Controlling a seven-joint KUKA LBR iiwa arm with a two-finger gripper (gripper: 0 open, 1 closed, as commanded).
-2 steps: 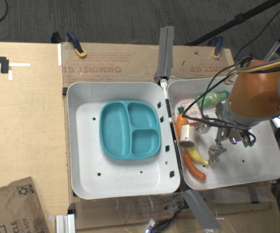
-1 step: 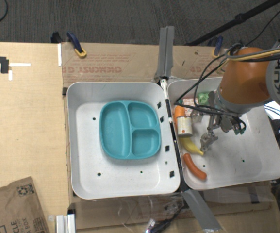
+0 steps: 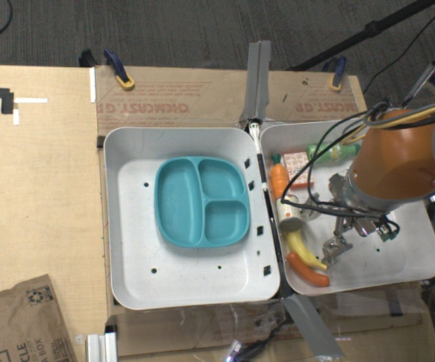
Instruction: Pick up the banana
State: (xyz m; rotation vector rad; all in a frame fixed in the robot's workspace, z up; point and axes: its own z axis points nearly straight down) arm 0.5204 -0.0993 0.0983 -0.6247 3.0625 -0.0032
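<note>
Reaching from the right, gripper (image 3: 336,249) hangs beside banana (image 3: 301,247) (right bin (image 3: 417,259)).

Two shallow white plastic bins sit side by side on the pale wooden table (image 3: 36,202). The left bin (image 3: 127,225) holds a teal three-compartment plastic tray (image 3: 202,202) near its middle. In the right bin (image 3: 417,259), a yellow banana (image 3: 301,249) lies at 7 o'clock by the shared wall, touching a red-orange pepper-like piece (image 3: 309,274) at its 6 o'clock. An orange carrot (image 3: 278,180) lies at the banana's 12 o'clock, a small printed box (image 3: 295,161) beyond it. The grey-and-orange arm's gripper (image 3: 336,246) hangs just at 3 o'clock of the banana.
</note>
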